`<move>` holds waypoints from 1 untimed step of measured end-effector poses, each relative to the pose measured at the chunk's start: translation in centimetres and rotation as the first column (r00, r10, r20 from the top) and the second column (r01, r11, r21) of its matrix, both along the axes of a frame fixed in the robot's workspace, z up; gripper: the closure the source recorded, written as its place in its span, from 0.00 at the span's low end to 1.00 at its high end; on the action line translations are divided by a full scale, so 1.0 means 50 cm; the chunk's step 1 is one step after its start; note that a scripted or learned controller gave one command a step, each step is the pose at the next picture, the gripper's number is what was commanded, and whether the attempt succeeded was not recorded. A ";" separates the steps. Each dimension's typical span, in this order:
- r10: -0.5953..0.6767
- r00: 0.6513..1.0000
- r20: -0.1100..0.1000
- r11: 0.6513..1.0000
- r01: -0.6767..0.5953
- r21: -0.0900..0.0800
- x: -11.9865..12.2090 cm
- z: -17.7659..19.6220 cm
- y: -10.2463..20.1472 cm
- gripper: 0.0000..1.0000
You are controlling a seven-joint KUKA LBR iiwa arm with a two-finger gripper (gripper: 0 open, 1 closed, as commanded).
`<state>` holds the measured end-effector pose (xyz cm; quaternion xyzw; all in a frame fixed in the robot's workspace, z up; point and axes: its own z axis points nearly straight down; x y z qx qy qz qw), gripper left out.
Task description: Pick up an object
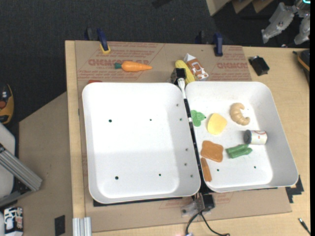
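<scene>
- A pale grey mechanism that looks to be the gripper (284,21) hangs at the far upper right corner, out over the dark floor and well apart from both bins. Whether it is spread or closed cannot be told from here, and nothing can be seen in its grasp.
- Nearest to it on the bench, a small black block (259,65) lies on the brown cardboard sheet (147,55), just beyond the right bin's (275,112) far corner.
- The objects on offer lie in the right bin: a tan croissant (239,113) toward the far side, with a white-and-grey can (257,137) on its side just in front of it.
- A dark green piece (239,151) rests beside the can, and an orange-brown slab (212,151) sits just left of that.
- A yellow round piece (216,123) lies above the slab, with a light green leafy piece (197,117) near the bin's left wall.
- A thin orange-brown strip (205,170) lies along that same wall, toward the near edge.
- The left bin (98,132) stands edge to edge with the right one.
- Beyond the bins, a carrot (132,67), a yellow piece (182,68) and a brown-and-white packet (197,69) lie on the cardboard.
- Two blue clamps (103,41) grip the cardboard's far edge.
</scene>
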<state>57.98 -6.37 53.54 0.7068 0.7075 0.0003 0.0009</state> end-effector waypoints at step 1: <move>0.007 1.000 -0.009 1.000 -0.007 0.003 0.086 -0.108 0.161 0.00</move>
